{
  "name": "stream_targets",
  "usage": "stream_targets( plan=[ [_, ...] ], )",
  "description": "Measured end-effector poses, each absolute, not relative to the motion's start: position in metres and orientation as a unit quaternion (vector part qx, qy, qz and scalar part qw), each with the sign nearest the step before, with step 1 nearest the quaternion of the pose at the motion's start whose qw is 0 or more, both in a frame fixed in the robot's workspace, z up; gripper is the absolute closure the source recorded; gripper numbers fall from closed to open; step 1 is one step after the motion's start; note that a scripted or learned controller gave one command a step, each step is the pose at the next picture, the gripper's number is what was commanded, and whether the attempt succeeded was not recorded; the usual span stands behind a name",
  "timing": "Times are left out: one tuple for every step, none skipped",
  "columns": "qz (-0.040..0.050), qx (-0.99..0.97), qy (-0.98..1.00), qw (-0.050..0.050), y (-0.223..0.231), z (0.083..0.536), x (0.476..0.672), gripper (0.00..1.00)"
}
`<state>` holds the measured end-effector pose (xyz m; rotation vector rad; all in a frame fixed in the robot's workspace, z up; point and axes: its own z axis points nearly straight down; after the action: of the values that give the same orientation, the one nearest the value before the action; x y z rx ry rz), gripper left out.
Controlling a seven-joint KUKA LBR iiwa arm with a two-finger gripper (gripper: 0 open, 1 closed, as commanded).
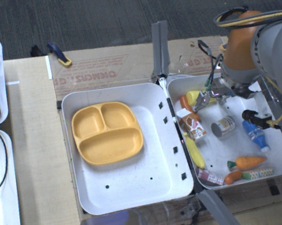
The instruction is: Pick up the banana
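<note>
Yellow against white, the banana (194,151) lies in the right bin (281,167), pressed along its left wall at about nine o'clock of the bin's centre, running lengthwise toward six. The gripper (204,99) hangs over the bin's upper left corner, near eleven o'clock, well apart from the banana; whether the jaws are open or closed I cannot tell, since the metal parts blur together there.

Several things could spoil the pick. The banana sits tight to the wall, so one jaw may strike the rim or find no room to slide down beside the fruit. A small brown carton (192,126) touches or nearly touches the banana's upper end — a descent there could catch the carton instead. Just under the gripper lies a yellow and orange object (191,98), possibly a toy pepper, and a grab at the present spot would likely take that rather than the banana.

The right bin is crowded: a metal can (223,126) near the centre, a blue bottle (256,137) at three o'clock, a carrot (248,162) and a smaller orange piece (233,177) toward five, a flat pink packet (211,178) at six. The left bin (90,194) holds a yellow divided plate (107,132) at its ten o'clock — nothing else of note.
</note>
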<state>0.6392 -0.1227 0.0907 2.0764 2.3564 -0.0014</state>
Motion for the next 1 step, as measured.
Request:
stream_targets(
  plan=[
    [-0.0011,0.660,0.751,0.001,-0.1234,0.0994,0.6395,1.00]
  ],
)
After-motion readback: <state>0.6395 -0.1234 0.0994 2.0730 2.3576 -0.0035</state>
